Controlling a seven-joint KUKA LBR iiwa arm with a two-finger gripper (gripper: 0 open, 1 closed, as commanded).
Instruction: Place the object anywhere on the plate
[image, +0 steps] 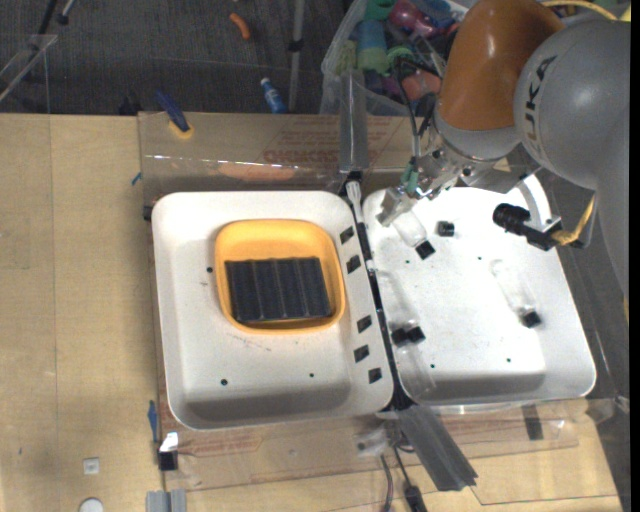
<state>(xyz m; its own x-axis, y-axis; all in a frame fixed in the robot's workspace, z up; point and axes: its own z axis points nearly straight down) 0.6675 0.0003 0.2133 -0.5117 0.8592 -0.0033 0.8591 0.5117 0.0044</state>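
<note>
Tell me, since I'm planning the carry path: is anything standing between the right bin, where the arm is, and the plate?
Yes. The raised rims where the two bins meet run between the pincer over the right bin and the yellow plate. The plate already bears a dark ridged block.

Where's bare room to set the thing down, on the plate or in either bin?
On the yellow plate, a dark ridged block covers the middle, leaving bare just the rim strip around it. The left bin has bare floor below the plate. The right bin is open across its centre; its upper left is crowded by the pincer.
</note>
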